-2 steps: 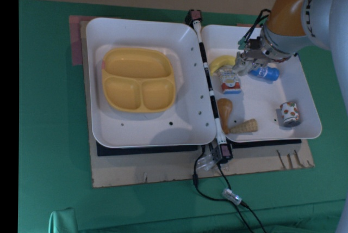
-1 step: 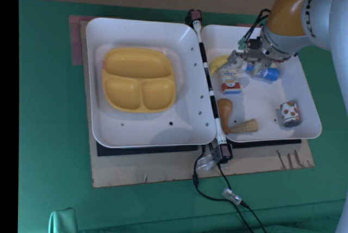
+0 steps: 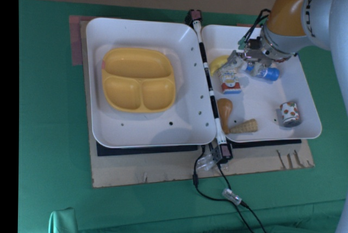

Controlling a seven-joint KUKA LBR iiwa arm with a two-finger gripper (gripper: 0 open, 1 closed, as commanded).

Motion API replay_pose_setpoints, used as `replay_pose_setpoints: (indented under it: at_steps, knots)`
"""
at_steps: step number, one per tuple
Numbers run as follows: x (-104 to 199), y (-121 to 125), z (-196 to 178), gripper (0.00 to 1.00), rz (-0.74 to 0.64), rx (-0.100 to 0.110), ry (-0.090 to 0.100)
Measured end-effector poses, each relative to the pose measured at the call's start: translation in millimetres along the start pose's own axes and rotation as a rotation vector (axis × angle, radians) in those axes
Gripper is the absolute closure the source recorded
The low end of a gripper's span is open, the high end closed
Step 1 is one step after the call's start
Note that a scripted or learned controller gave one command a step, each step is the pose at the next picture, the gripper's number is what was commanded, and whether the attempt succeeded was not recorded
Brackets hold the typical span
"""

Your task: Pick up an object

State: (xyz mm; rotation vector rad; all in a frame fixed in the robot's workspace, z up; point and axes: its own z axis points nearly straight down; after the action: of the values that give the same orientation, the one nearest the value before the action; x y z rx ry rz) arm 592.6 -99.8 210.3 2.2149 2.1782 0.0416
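My gripper (image 3: 237, 63) hangs over the back left part of the right bin (image 3: 304, 90), reaching in from the right. Just below it stands a small white carton with red and blue print (image 3: 230, 84). A yellow banana (image 3: 218, 63) lies at its left, partly under the gripper. A blue can (image 3: 267, 73) lies on its side just right of the gripper. Nothing is visibly lifted off the bin floor.
The right bin also holds a brown drumstick (image 3: 224, 110), an ice cream cone (image 3: 243, 127) and a red-dotted can (image 3: 290, 114). A yellow divided plate (image 3: 138, 79) lies in the left bin (image 3: 109, 128). Cables (image 3: 228, 194) trail over the green bench in front.
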Motion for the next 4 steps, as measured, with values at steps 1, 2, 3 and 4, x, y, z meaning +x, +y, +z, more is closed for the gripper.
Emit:
replay_pose_setpoints:
  at_steps: [1, 2, 3, 4]
  knots:
    - [0.0, 0.0, 0.0, 0.0, 0.0, 0.0, 0.0]
    - [0.0, 0.0, 0.0, 0.0, 0.0, 0.0, 0.0]
    - [0.0, 0.0, 0.0, 0.0, 0.0, 0.0, 0.0]
    - [0.0, 0.0, 0.0, 0.0, 0.0, 0.0, 0.0]
